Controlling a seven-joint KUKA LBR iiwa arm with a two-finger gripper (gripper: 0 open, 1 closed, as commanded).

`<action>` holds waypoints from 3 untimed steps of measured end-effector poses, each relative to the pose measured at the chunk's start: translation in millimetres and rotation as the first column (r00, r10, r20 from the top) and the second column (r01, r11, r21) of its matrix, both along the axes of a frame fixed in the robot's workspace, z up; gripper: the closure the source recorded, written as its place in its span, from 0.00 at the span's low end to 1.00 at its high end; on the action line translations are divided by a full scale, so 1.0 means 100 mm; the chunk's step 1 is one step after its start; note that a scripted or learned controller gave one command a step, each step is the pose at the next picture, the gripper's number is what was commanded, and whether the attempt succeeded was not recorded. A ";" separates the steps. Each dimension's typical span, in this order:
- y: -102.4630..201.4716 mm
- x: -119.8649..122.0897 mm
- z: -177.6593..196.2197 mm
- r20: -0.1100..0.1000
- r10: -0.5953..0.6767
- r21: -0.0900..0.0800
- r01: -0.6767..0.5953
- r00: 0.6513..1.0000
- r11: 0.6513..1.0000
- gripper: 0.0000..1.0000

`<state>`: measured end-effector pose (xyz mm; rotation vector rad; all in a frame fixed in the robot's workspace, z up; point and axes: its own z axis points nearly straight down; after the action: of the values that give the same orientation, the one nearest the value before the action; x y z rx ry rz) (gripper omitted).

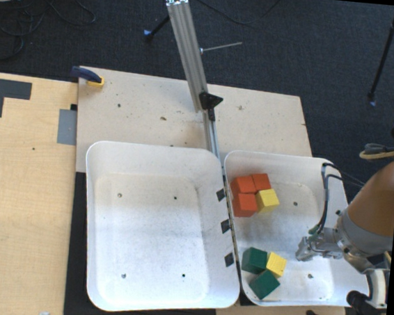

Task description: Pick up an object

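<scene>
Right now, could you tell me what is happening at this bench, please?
A KUKA arm reaches in from the right over the right-hand bin, with its tool low above the bin floor near the right wall. The blocks all lie in that bin: orange blocks with a yellow block beside them near the divider, and two green blocks with another yellow block toward the front. The tool is apart from both clusters and nothing has been picked up yet.

arm (377, 207) cut off at right edge
</scene>
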<state>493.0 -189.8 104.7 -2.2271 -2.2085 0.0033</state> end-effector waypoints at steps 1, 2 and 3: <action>0.07 0.08 0.51 0.008 0.011 -0.002 -0.011 1.000 1.000 1.00; 0.09 0.14 0.94 0.008 0.011 -0.003 -0.011 1.000 1.000 1.00; 0.08 0.15 1.09 0.005 0.011 -0.002 -0.011 1.000 1.000 1.00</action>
<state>507.6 -181.7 214.2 -2.2186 -2.2246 -0.0004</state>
